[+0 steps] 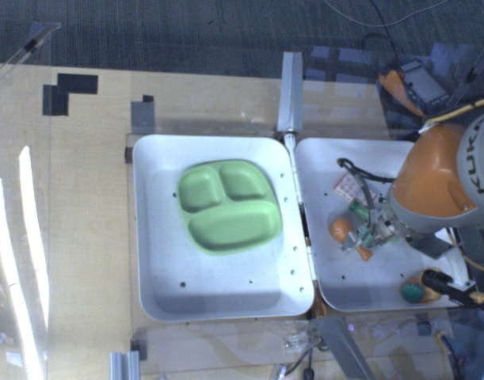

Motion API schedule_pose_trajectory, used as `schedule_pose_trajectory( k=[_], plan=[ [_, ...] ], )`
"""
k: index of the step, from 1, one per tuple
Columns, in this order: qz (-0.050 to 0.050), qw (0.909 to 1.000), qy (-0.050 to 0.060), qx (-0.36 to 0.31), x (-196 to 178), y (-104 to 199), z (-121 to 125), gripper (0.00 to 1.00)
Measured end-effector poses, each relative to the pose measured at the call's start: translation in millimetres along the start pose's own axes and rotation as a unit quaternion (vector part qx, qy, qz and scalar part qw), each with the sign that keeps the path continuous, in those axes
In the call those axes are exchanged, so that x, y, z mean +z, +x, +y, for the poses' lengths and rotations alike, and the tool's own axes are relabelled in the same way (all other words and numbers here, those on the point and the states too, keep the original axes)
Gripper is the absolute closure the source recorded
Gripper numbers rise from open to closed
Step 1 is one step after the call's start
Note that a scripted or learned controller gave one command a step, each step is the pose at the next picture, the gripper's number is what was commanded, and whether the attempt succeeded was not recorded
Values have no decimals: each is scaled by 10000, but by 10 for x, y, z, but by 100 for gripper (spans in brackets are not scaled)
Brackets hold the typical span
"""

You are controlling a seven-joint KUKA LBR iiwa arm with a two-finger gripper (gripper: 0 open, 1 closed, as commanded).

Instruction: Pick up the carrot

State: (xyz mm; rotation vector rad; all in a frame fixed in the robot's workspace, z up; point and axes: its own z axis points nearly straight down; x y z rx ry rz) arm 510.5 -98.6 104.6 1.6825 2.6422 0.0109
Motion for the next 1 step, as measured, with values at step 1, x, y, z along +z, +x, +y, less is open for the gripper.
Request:
schedule_pose_trajectory(
  k=[1],
  plan=[
    [4, 9731, 15, -2305, -814, 307, -35, 100]
  ],
)
